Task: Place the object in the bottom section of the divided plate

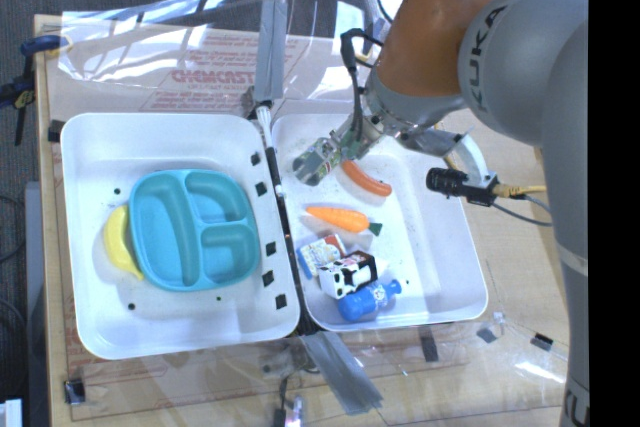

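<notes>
Two shallow white bins sit side by side on the table. In the left bin lies the blue divided plate, near the bin's middle, with one long section along its left side and smaller sections toward the right. A yellow banana lies against the plate's left rim, partly tucked under it.

The grey arm reaches into the right bin, and its gripper hangs low over that bin's far left corner, close to the wall between the bins. Whether the gripper is spread or pressed together cannot be told at this size, and nothing is seen pinched in it.

Just beside the gripper, toward the bin's middle, lies a small red sausage. Nearer the front edge rests an orange carrot with a green end. By the bin's front left corner cluster a small carton, a black-and-white cow toy and a blue bottle, touching one another.
</notes>
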Controlling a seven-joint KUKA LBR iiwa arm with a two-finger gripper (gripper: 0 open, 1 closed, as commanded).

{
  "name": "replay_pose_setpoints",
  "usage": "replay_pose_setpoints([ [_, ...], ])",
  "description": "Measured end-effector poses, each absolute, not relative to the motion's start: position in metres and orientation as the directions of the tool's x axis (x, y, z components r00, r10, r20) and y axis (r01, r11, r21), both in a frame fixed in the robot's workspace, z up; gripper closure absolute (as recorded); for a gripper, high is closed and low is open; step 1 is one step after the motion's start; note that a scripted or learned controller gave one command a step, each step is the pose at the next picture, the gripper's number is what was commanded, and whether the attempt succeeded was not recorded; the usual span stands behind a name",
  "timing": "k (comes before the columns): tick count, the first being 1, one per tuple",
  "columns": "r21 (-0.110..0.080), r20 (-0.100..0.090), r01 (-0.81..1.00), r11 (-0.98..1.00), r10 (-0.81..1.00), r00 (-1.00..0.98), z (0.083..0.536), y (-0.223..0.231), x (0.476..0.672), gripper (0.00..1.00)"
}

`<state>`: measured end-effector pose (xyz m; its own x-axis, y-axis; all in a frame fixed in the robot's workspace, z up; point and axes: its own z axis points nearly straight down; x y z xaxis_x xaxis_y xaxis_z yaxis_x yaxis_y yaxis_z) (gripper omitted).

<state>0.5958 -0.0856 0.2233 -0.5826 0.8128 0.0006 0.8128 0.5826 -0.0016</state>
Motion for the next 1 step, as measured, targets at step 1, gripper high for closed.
replay_pose_setpoints([
  [1, -0.001, -0.001, 0.645, 0.764, 0.645, -0.764, 0.2386, -0.0373, 0.6128, 1.00],
])
